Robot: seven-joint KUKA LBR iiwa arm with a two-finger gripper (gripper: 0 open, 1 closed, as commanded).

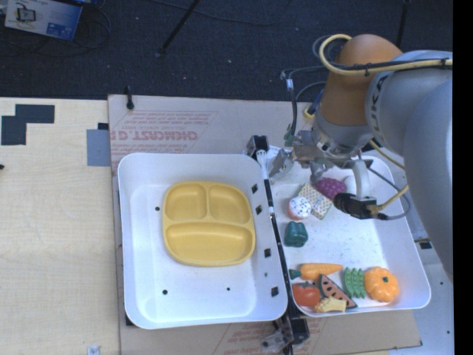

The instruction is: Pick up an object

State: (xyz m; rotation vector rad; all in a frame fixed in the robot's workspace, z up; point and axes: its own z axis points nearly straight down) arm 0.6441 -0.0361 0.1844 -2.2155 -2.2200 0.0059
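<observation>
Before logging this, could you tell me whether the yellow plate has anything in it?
Empty: all three compartments of the yellow plate show bare yellow.

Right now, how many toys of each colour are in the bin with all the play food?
Orange: 2, carrot, pumpkin
Green: 2, pepper, ridged piece
Red: 2, tomato, watermelon slice
Purple: 1, grapes
White and pink: 1, cupcake
Tan: 1, cracker
Total: 9

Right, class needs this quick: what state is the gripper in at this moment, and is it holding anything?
Gripper: over the right bin's far end, near the purple toy; open or closed cannot be told, nothing seen held.
</observation>
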